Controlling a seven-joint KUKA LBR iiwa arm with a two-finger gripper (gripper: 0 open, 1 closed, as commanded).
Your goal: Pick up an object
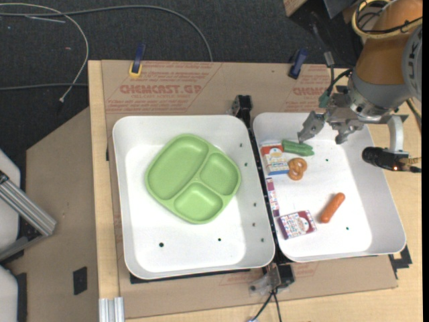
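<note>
Hovering: the gripper is held above the far part of the right bin, with nothing seen between the fingers.
Fingers: they are spread apart, one tip at the left near the green piece and one at the right; the open stance is judged to be kept so that a thing can be straddled on the way down.
Nearest candidate: a green bean-like piece lies flat just below and left of the left finger, not touched by it.
Next candidate: a small orange ring-shaped item is set just beyond the green piece, further toward the camera from the fingers.
Further candidates: a red-and-white packet lies left of the fingers by the bin's wall; an orange carrot-like piece and a purple packet lie well apart from them, toward the near edge.
Left bin: the left bin holds a green divided plate, far to the left of the fingers.
Desk: both bins are borne side by side on a cardboard-covered desk, presumably so that either can be reached.
Task status: no object is judged to be picked yet; a descent would be needed first.
</note>
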